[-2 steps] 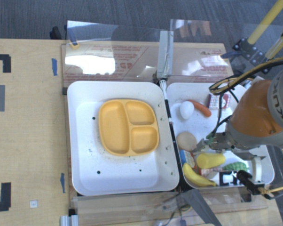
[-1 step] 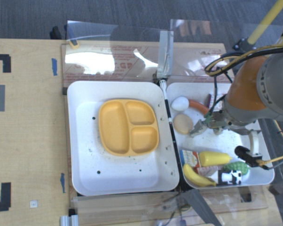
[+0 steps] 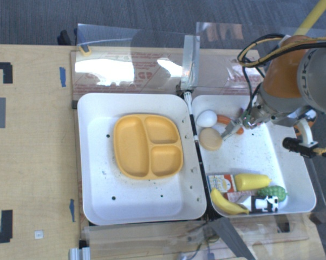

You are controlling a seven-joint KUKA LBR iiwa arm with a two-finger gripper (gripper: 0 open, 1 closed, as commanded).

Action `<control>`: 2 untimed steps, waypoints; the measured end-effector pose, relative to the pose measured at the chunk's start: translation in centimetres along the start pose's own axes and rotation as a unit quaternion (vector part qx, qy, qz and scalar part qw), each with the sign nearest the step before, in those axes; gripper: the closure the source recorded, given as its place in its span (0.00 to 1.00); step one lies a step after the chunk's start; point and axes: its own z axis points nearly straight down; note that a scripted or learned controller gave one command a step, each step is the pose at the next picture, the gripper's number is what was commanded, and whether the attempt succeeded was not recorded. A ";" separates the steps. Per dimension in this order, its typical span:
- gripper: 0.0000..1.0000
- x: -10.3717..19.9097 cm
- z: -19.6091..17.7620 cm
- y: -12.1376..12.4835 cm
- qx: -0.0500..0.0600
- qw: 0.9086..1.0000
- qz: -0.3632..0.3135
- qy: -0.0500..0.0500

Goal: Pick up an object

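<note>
Banana (image 3: 228,203) at right bin's (image 3: 293,161) front; claw (image 3: 236,128) near tan round (image 3: 210,140), grip perhaps narrow, unclear.

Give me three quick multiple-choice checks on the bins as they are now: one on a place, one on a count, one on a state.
1. Where is the yellow divided plate?
A. In the left bin
B. In the right bin
C. On the bench outside the bins

2. How many compartments does the plate have?
A. Two
B. Three
C. Five

3. How does the banana sit?
A. Standing upright
B. Lying flat at the right bin's near edge
C. On the plate

Answers:
1. A, the plate lies in the middle of the left bin.
2. B, one long section and two smaller ones show.
3. B, it lies beside the carton in the near left corner.
</note>
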 end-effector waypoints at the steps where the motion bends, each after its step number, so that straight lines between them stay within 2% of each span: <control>1: 1.00 0.0 -1.1 0.2 -0.002 1.000 0.000 -0.002; 2: 0.00 0.0 -1.0 0.1 -0.002 1.000 0.000 -0.001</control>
